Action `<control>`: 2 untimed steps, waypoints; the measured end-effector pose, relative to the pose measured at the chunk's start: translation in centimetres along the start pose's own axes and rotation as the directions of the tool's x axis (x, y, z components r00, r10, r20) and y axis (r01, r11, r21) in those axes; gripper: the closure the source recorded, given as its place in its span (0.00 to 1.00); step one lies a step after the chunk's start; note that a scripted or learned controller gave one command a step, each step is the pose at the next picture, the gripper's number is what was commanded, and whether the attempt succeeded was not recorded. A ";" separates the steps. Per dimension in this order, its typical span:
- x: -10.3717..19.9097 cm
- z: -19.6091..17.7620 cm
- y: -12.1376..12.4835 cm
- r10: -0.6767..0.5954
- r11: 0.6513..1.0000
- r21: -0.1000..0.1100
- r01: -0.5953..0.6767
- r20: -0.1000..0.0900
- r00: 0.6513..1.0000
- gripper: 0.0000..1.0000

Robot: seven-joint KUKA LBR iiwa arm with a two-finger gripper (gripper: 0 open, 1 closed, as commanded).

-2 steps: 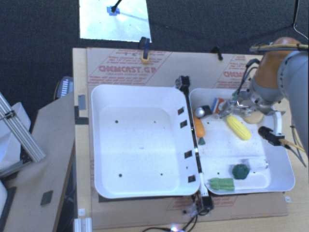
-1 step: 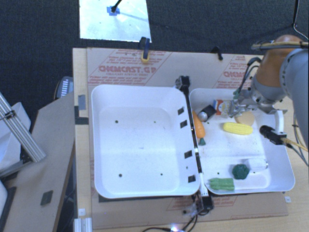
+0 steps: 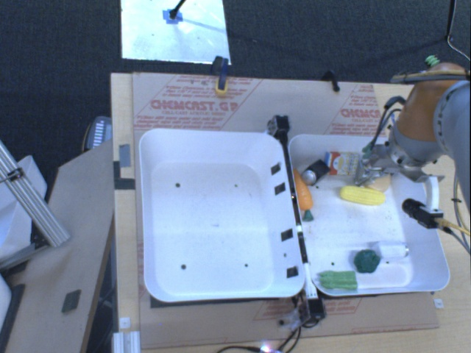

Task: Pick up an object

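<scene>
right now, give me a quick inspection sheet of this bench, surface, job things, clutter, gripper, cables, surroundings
surface: two white bins side by side on a printed board; left bin, right bin.
job's things: in the right bin, yellow corn, orange carrot by the divider, dark green lump, light green piece, small carton, dark round item, clear item.
clutter: yellow clamp at the board's far edge.
grippers: gripper low in the right bin, just above the corn; finger state unclear.
cables: black cable at the upper right.
surroundings: dark carpet, pale floor panel.
</scene>
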State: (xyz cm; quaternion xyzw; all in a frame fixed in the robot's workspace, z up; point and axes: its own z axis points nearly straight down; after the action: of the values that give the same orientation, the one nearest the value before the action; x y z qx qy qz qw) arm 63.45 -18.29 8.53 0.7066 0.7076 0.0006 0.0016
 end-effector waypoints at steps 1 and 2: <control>2.8 0.1 -7.1 0.002 1.000 0.008 -0.002 -0.004 1.000 1.00; 9.1 -0.1 3.5 -0.009 1.000 0.019 0.009 0.000 1.000 1.00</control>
State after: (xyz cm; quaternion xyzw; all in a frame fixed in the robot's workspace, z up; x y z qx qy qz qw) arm 66.98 -9.20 8.59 0.7035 0.7106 -0.0062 -0.0054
